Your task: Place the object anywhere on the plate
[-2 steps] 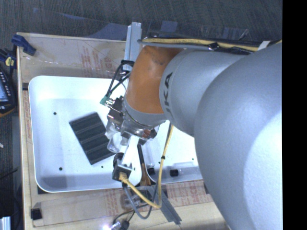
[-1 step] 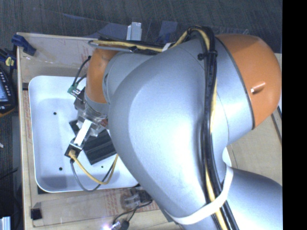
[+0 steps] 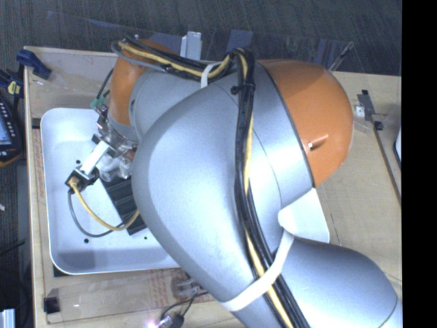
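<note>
One shallow white plastic bin (image 3: 58,183) in sight, one grey-and-orange robot arm (image 3: 225,183) (huge, filling frame), one yellow looped cable (image 3: 92,217).

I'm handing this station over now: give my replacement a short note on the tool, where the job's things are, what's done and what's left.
Tool: low inside the left bin, near its middle; the dark fingers point toward the bin's near wall. Whether it grips anything cannot be told from this view.
Arm: reaches in from the right and covers most of the bench, including the bin area on that side.
Object and plate: I cannot place either from this view.
Done: no placement can be confirmed.
Left: find the object, grasp it and set it on the plate.
</note>
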`<state>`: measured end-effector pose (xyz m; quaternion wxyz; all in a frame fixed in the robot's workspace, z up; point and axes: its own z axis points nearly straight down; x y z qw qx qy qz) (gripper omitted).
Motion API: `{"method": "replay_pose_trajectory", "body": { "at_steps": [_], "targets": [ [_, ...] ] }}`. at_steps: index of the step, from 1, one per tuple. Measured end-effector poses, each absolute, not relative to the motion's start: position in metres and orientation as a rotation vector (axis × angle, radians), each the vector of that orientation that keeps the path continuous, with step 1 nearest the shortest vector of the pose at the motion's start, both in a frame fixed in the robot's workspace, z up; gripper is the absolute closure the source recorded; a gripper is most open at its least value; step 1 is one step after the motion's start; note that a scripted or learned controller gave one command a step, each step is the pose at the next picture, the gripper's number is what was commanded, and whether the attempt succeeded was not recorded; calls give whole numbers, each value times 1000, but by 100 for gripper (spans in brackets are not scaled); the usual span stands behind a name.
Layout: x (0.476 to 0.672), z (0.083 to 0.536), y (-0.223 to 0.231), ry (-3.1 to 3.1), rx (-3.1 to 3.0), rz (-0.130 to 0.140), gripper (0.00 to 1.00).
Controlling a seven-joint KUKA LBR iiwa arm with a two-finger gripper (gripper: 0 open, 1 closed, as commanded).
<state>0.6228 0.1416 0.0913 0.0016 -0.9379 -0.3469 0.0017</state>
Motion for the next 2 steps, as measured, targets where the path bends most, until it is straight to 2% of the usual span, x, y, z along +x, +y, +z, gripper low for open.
{"method": "replay_pose_trajectory", "body": {
  "at_steps": [1,2],
  "targets": [
    [625,186,174,-322,-3124,-2,100],
    [650,271,126,-656,-3070,3,100]
  ]
}}
